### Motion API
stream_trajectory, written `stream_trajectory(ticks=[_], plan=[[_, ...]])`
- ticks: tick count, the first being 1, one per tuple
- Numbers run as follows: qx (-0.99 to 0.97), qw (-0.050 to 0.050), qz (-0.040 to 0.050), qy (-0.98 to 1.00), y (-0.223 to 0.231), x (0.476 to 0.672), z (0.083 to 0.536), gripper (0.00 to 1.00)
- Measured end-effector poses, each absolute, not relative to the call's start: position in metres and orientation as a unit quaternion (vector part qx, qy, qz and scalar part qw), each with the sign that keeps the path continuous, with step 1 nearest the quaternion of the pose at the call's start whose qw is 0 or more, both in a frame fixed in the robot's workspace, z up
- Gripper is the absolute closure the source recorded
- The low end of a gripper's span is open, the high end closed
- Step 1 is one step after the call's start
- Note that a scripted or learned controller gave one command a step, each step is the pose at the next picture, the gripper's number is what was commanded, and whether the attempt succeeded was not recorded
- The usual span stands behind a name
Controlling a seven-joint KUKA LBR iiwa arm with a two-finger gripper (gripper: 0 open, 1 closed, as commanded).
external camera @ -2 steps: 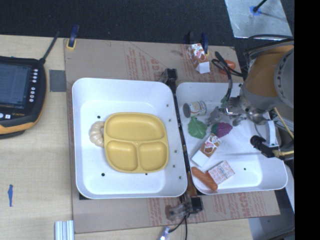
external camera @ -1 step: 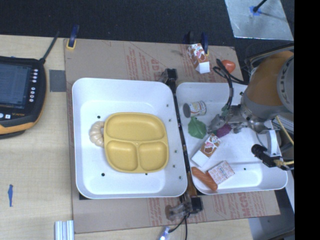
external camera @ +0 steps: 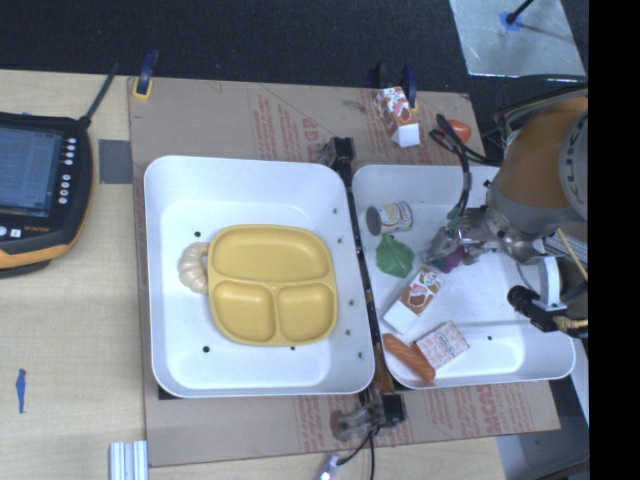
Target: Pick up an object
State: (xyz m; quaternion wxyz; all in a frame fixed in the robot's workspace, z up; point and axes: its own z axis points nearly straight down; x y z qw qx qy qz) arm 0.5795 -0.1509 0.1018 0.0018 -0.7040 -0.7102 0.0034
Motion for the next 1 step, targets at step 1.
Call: stream_trajectory(ticks=[1], plan=[[-0.705,0.001,0.0005,-0.709,-0.0771,0.5636,0.2142,1.00]])
